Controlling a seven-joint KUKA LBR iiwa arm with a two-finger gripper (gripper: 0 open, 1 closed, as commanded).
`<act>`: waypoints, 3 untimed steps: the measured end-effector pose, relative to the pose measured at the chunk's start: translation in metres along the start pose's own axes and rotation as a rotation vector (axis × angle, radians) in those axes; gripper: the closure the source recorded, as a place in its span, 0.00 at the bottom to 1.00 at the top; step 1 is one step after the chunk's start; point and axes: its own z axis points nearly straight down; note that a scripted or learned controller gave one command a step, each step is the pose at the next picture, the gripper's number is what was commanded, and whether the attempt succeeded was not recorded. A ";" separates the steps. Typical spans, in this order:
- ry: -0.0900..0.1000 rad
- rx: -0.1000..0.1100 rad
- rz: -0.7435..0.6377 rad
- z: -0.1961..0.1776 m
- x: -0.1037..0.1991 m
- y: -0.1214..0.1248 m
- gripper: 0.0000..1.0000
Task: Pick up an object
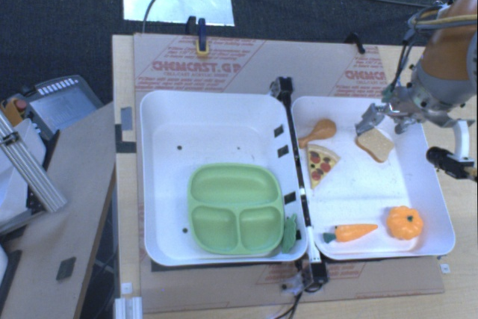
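Note:
The right bin (426, 183) holds a slice of bread (376, 145), a chicken drumstick (319, 132), a pizza slice (321, 164), a carrot (352, 232) and a small orange pumpkin (404, 223). My gripper (386, 118) hangs over the bin's far right part, just above the bread slice. Its fingers spread apart, one at the left (368, 119) and one toward the right (405, 123), with nothing between them. The grey arm with its orange band (452, 41) comes in from the upper right.
The left bin (172, 160) holds a green divided plate (235, 208) at its near side. A black divider clip (284, 90) sits between the bins. A grey device (63, 107) and a metal rail (30, 168) lie at the left of the bench.

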 end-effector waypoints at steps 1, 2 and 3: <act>0.000 0.001 0.001 0.055 0.004 -0.008 0.00; 0.000 -0.005 0.002 0.101 0.004 -0.006 0.00; -0.003 -0.010 0.001 0.090 0.003 -0.005 1.00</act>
